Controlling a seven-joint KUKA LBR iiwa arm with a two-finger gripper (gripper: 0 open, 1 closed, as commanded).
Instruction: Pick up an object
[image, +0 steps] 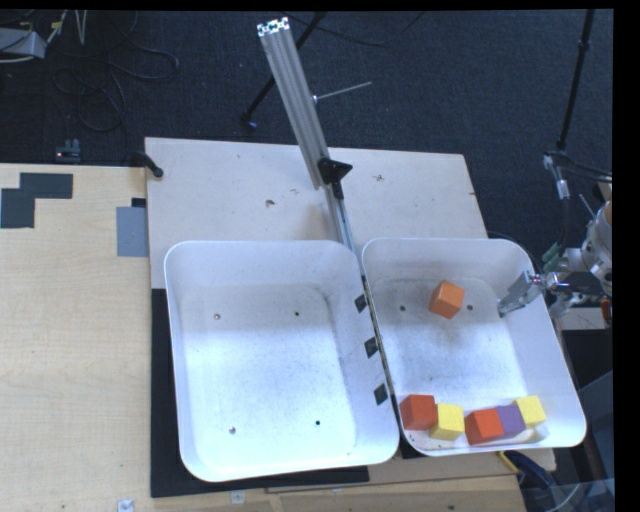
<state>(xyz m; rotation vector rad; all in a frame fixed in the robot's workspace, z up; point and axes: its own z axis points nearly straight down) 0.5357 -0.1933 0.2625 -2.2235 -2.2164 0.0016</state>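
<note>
My end effector (520, 293) hung at the right bin's (560, 350) far right rim, and whether it was spread or pressed together I could not tell from that angle. Nothing was lifted: the task had barely begun. The orange cube (447, 299) sat alone near the bin's middle, apart from me to my left. Along the near wall waited a row: red cube (418, 411), yellow cube (448, 421), another red-orange cube (484, 425), purple cube (511, 418), second yellow cube (531, 409). Reaching, closing and lifting all remained, I judged.

A pale bench (300, 190) bears two white bins (200, 270) side by side.
</note>
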